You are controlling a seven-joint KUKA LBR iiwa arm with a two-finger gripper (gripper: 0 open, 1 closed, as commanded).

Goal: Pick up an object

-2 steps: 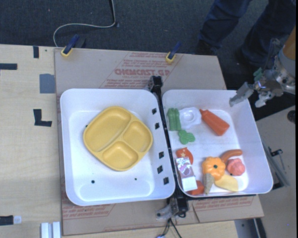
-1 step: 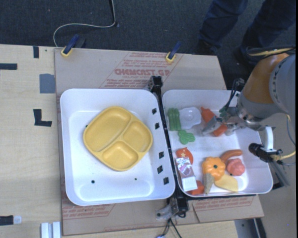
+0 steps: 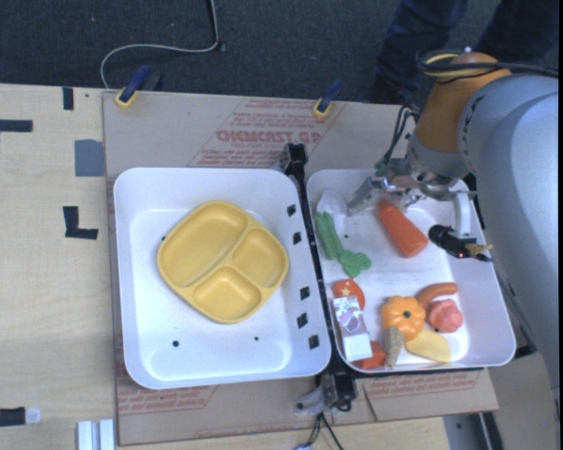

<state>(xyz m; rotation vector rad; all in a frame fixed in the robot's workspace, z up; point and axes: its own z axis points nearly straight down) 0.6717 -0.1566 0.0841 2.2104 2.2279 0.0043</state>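
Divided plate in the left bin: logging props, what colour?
Yellow; the plate shows in the camera view.

A yellow divided plate (image 3: 223, 261) is lying in the middle of the left bin (image 3: 131, 204). Two clamps (image 3: 129, 93) are gripping the cardboard sheet's (image 3: 253, 134) far edge.

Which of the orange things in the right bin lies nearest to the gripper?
The carrot, a long orange piece just below the gripper. The pumpkin lies much further down the right bin.
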